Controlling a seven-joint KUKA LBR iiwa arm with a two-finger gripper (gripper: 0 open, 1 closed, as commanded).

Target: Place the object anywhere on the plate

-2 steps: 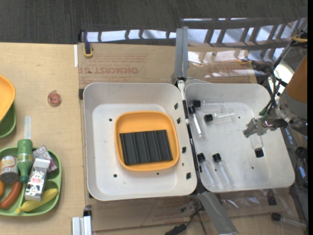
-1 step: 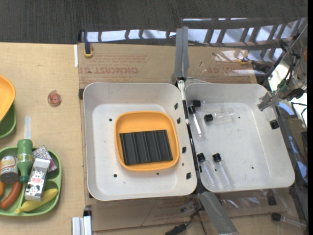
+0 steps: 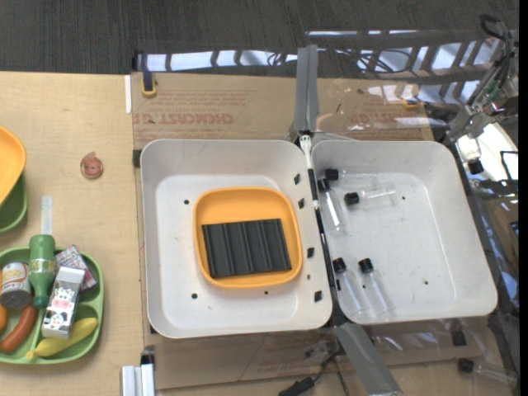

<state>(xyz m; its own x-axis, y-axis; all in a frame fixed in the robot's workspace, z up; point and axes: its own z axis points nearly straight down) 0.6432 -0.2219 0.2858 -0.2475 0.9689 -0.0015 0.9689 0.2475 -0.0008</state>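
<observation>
An orange plate (image 3: 247, 200) lies in the middle of the left white bin (image 3: 165, 221). A black ridged rectangular slab (image 3: 247, 247) rests flat on the plate and covers most of its inside. In the right white bin (image 3: 445, 246) lie several clear vials with black caps. One vial (image 3: 369, 196) and a second (image 3: 329, 198) are near the bin's top left. Another vial (image 3: 373, 285) lies at the bottom left.
A green tray (image 3: 89, 330) of toy food and small bottles sits on the wooden bench at the far left, with an orange bowl (image 3: 8, 167) above it. A small pink disc (image 3: 91, 166) lies on the wood. Metal framing and cables (image 3: 487, 114) crowd the upper right.
</observation>
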